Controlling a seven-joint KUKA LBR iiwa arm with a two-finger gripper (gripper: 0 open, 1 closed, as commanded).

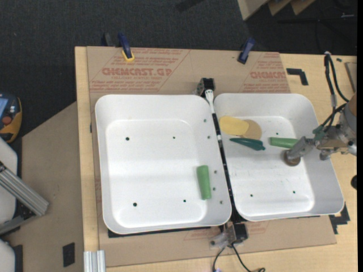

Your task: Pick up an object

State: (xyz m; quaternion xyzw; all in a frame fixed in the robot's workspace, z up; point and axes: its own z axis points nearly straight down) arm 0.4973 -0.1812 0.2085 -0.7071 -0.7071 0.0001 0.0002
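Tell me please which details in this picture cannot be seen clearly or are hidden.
- Gripper, camera view: too small and blurred to tell how its fingers stand or whether it touches the right bin.
- Arm, camera view: cut off by the right edge.
- Tan disc: partly covered by the yellow object.
- Light green object: its right end is hidden behind the gripper.
- Dark green tool: too small to identify.

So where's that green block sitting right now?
The green block lies in the left bin, near its lower right corner, close beside the divide between the two bins.
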